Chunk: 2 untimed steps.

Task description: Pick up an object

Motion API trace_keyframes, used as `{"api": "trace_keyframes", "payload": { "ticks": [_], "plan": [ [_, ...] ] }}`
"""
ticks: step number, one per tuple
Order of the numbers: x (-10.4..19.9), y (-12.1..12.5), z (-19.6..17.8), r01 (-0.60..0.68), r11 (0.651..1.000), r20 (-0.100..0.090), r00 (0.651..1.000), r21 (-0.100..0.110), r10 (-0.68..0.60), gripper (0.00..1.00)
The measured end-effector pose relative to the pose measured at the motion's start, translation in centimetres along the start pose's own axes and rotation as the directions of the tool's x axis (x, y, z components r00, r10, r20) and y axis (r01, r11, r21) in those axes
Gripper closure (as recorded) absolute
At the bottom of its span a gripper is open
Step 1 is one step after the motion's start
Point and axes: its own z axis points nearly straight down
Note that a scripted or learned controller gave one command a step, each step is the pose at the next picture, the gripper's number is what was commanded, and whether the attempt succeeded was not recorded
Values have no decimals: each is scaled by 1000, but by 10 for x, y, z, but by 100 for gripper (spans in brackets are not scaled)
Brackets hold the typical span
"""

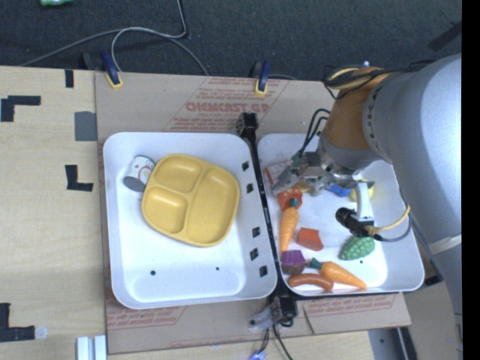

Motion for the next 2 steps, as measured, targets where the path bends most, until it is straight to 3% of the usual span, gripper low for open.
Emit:
{"api": "trace_keyframes", "payload": {
  "ticks": [1, 2],
  "plan": [
    [-2, -20, 0, 0, 1000, 1, 1000, -1, 0, 0],
    [-2, -20, -10, 0, 1000, 2, 1000, -1, 0, 100]
  ]
}}
